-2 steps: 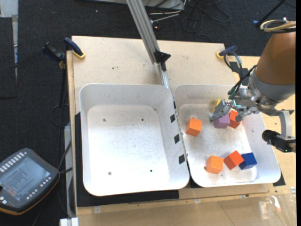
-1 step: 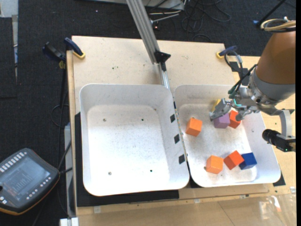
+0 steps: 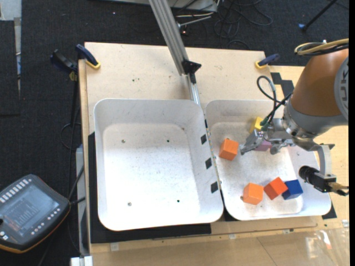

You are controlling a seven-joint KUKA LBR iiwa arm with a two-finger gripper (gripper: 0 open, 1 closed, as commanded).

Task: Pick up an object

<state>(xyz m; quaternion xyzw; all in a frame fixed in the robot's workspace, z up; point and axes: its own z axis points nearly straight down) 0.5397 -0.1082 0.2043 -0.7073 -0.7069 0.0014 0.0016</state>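
My gripper [image 3: 256,143] hangs low over the middle of the right bin [image 3: 316,208], reached in from the right by the grey and orange arm. A pinkish-purple object [image 3: 265,146] lies right under it and is partly hidden by it. An orange cube [image 3: 228,148] sits just left of the gripper, apart from it. A small yellow piece [image 3: 258,123] shows just behind the gripper. Near the bin's front edge an orange cube [image 3: 253,193], a red-orange cube [image 3: 274,188] and a blue cube [image 3: 292,189] lie in a row.
The left bin [image 3: 111,165] stands beside the right one, and their rims meet in the middle. A metal pole [image 3: 169,29] slants down from the back to the bins' shared far corner. A teach pendant [image 3: 28,212] lies off the bench at front left.
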